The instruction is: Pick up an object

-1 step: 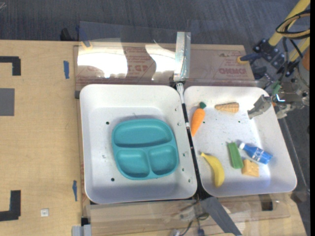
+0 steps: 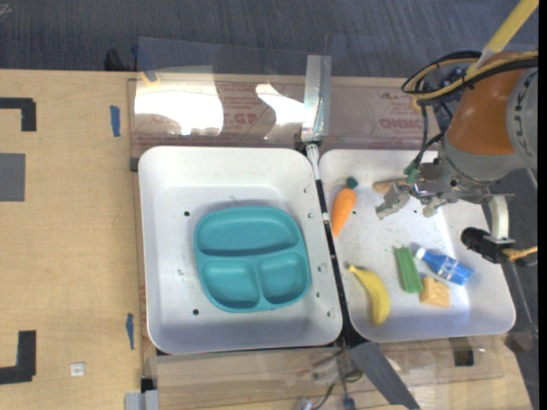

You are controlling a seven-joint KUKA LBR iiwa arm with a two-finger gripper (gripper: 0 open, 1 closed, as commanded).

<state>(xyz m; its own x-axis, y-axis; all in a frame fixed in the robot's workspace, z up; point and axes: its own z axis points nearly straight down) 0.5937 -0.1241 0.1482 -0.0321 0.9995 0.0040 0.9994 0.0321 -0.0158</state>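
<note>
Jaws (image 2: 394, 202) hang spread just right of the carrot (image 2: 342, 209), so they should centre over it before descending.

Wooden bench (image 2: 60, 254) spans the frame, bearing two shallow white bins side by side: left bin (image 2: 162, 254) at centre, right bin (image 2: 487, 310) at lower right, their edges touching.
</note>
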